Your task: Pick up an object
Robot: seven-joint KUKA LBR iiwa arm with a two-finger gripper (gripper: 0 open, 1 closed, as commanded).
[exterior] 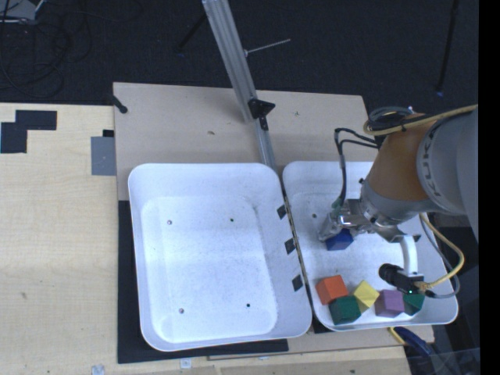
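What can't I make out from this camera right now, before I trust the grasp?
- Grip on the blue block: it sits right at the gripper, but the wrist above hides the contact, so whether it is held cannot be told.
- Small green object in the right bin: partly behind the black cable fitting, shape unclear.
- Purple block: its right side is covered by that green object.
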